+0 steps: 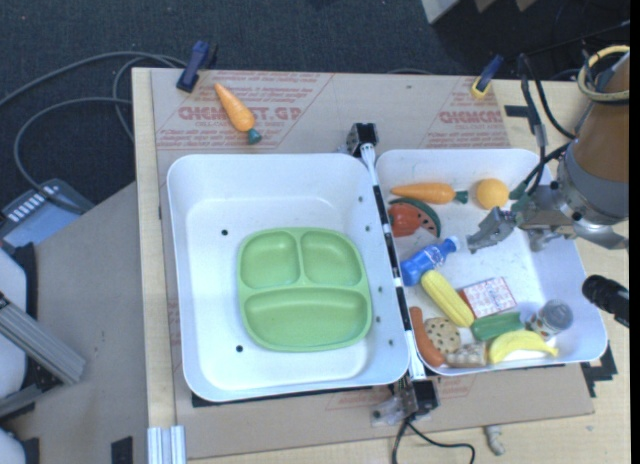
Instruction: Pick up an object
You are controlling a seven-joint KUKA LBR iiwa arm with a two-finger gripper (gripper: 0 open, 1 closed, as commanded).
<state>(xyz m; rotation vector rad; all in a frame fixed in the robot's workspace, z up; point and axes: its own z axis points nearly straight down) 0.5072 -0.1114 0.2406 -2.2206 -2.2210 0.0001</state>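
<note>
Toys crowd the near end of the right-hand shallow white bin [590, 337]: a yellow plastic banana [520, 347], a green block [497, 326], a brown speckled cookie-like disc [440, 334], a small grey-capped jar [553, 316], a pink printed card box [488, 298] and a yellow plastic corn cob [447, 297]. Left of them, the other shallow white bin [200, 192] carries a green three-compartment plastic plate [303, 287]. Further up the right bin lie a blue plastic bottle with a white cap [428, 256], a red watermelon slice toy [413, 219], an orange plastic carrot [427, 192] and a yellow lemon-like ball [490, 193]. The two-finger gripper [492, 231] hangs over the bin's middle, just right of the bottle's cap and below the lemon; its dark fingers look slightly parted with nothing between them, though the slant makes the gap hard to judge. The bottle seems the nearest candidate: probably light, hollow, stiff and smooth, so it may roll or slip; pinching across the middle of its body, away from the cap, should hold best. It lies touching the corn, which could get nudged. Beyond the bins, a second orange carrot [236, 110] rests on the cardboard sheet [300, 97], near a blue clamp [193, 66].
</note>
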